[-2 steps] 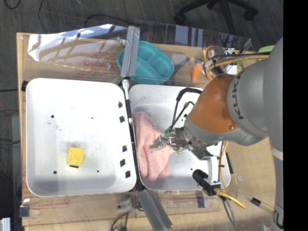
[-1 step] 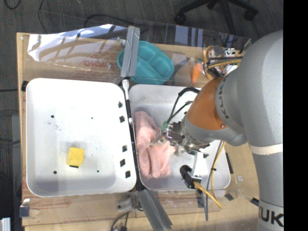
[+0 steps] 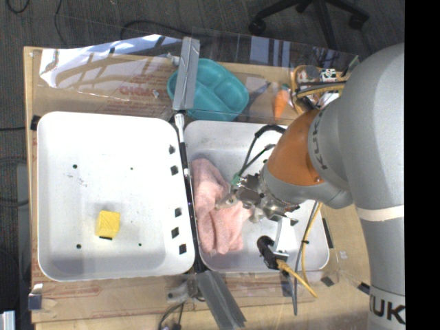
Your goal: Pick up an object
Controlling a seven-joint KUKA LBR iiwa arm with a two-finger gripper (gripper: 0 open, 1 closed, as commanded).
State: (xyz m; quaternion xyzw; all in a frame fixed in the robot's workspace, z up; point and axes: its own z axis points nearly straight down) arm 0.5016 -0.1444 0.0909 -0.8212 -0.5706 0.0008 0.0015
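Observation:
A crumpled pink cloth (image 3: 214,208) lies along the left side of the right bin (image 3: 220,135). My gripper (image 3: 237,201) hangs low over the cloth's right edge, seemingly touching it; the wrist hides its fingers. A small yellow block (image 3: 108,224) rests in the lower left part of the left bin (image 3: 103,133), far from the gripper.
A teal moulded tray (image 3: 210,91) and an orange object (image 3: 281,104) sit behind the bins. The arm's grey body and orange band (image 3: 295,158) cover the right bin's right half. Cables (image 3: 295,267) trail over its front edge.

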